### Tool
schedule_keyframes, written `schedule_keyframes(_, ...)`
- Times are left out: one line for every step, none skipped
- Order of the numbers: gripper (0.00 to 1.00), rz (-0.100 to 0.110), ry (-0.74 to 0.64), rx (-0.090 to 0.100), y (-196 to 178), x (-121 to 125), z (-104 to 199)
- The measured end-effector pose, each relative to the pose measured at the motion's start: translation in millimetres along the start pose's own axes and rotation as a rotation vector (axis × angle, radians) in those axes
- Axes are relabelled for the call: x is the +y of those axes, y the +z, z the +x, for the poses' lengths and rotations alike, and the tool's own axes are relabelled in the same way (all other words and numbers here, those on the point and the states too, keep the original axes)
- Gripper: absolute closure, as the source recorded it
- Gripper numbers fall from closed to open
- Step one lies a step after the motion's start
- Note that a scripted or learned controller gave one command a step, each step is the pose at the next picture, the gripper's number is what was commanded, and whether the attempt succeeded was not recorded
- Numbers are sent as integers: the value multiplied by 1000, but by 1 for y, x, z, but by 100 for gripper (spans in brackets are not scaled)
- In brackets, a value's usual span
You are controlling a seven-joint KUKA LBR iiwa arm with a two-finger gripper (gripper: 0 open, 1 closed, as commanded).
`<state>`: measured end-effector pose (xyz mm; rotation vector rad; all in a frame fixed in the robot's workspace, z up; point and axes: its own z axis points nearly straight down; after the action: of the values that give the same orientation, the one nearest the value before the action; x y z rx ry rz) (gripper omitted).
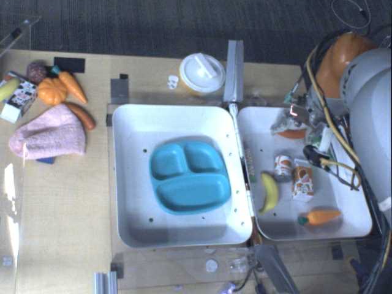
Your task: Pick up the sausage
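The sausage (294, 134), a short orange-red piece, lies at the far end of the right bin (349, 225). My gripper (289, 122) is low over it, right at its upper edge and apparently touching it. The gripper body and cables hide part of the sausage. The grey arm with its orange band (343, 54) comes in from the right, over the bin's far right corner.
In the right bin lie a banana (268, 192), a small can (282, 166), a small carton (302, 182) and a carrot (320, 217). The left bin (131, 225) holds a blue divided plate (190, 175). On the bench at left are a pink cloth (49, 135), toy vegetables and a brown sausage-like piece (82, 116).
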<state>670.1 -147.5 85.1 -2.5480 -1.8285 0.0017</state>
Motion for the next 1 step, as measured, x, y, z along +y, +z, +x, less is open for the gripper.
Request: schedule_keyframes(100,-2,-4,-5,-8,1,0)
